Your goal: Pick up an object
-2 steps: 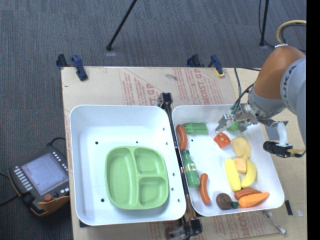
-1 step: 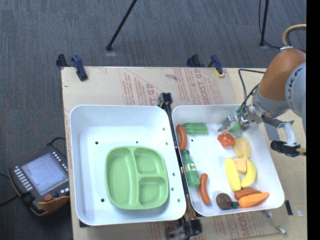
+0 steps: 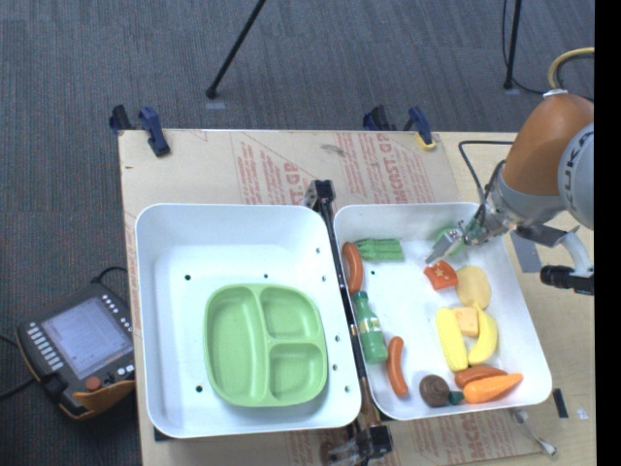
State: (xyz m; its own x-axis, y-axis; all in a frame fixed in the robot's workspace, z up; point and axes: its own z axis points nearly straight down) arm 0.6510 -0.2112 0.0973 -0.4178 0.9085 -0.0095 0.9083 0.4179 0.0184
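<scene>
Camera view shows you the gripper [image 3: 448, 244] low in the right bin [image 3: 412, 216], near its far wall; whether it is spread or closed you cannot tell. Closest is the red piece [image 3: 441, 275]: likely light, stiff, slick plastic, best pinched across its flat sides. The left bin [image 3: 170, 260] holds a green divided tray [image 3: 264, 344].

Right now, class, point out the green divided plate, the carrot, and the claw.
green divided plate [image 3: 264, 345], camera view, centre ridge.
carrot [image 3: 491, 387], camera view, middle of body.
claw [image 3: 444, 246], camera view, between fingertips.
</scene>
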